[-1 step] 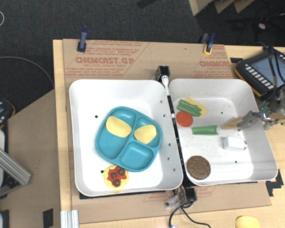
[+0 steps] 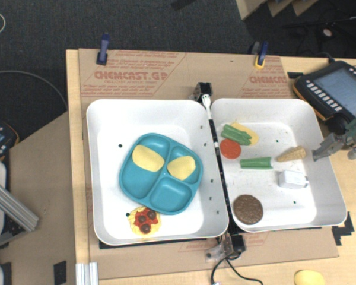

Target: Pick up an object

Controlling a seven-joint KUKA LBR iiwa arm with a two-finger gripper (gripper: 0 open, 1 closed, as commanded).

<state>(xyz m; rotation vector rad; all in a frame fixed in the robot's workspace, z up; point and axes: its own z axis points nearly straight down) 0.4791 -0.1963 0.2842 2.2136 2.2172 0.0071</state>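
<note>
Brown cookie [image 2: 248,209] sits by the right bin's [image 2: 320,215] front edge, with a white block [image 2: 293,179], green stick [image 2: 256,163], red disc [image 2: 230,149], green pod [image 2: 236,134] and tan cone [image 2: 291,154] spread behind it. Gripper [image 2: 321,149] hangs at that bin's right edge, close to the cone, nothing seen held; jaw state cannot be told. Left bin [image 2: 101,177] holds a blue tray [image 2: 160,173] mid-bin and a pizza toy [image 2: 144,219] at the front edge.

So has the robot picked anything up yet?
Not yet. The gripper sits at the right bin's right edge with nothing between its fingers, and nothing is lifted. The toy food, like the green stick, the red disc and the brown cookie, lies on the bin floor. The whole job is left: reach in, close on one thing and lift it.
</note>
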